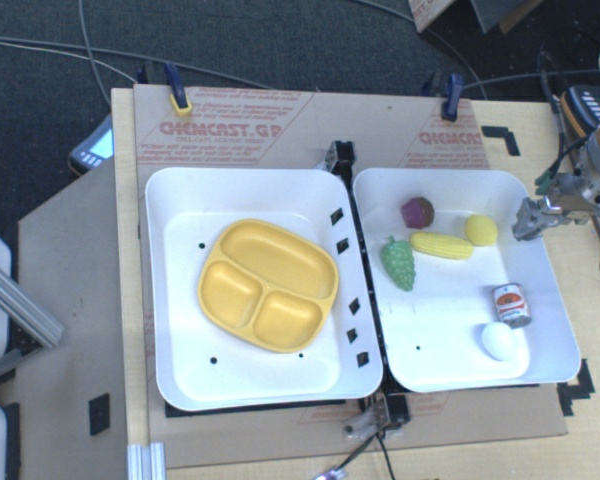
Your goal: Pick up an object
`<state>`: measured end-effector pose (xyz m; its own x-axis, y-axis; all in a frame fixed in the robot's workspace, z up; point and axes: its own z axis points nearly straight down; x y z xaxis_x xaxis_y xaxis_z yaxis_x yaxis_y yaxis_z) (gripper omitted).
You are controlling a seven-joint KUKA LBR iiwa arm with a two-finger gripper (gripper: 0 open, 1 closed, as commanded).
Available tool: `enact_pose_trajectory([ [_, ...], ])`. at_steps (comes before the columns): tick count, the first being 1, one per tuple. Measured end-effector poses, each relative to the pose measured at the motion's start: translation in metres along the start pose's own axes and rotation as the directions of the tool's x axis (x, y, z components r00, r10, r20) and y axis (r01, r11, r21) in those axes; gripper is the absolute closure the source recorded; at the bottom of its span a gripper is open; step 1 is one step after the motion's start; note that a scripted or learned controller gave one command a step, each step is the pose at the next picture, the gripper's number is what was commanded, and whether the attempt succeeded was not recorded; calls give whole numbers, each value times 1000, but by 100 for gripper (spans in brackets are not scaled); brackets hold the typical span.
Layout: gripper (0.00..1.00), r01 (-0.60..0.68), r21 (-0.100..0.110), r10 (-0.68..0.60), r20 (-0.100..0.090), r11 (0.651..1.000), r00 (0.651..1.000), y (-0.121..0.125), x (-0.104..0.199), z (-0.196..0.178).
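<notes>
Gripper [533, 220]: at right bin's [558, 313] right rim, grip state unclear.
Lemon [481, 230]: nearest it.
Plate [268, 284]: left bin [170, 268], centre.

The grey arm [592, 173] reaches in from the right; its gripper [528, 222] hangs low, pointing leftward.

The bench [80, 268] carries a printed cardboard sheet [280, 123] with two white bins, left [170, 298] and right [450, 368], side by side.

Likely a robotics lab: clamped cardboard sheet [220, 123] on bench [70, 258], loose cables [100, 38], two white bins [170, 288].
</notes>
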<state>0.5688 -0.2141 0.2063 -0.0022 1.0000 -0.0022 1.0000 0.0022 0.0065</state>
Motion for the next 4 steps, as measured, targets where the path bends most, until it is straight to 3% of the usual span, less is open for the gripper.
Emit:
enact_pose_trajectory([
  [1,100,0,0,0,0,1000,1000,4,8,-61],
  [2,100,3,10,-3,-5,1000,1000,-1,63,-47],
  [4,100,3,11,-3,-6,1000,1000,-16,160,-27],
])
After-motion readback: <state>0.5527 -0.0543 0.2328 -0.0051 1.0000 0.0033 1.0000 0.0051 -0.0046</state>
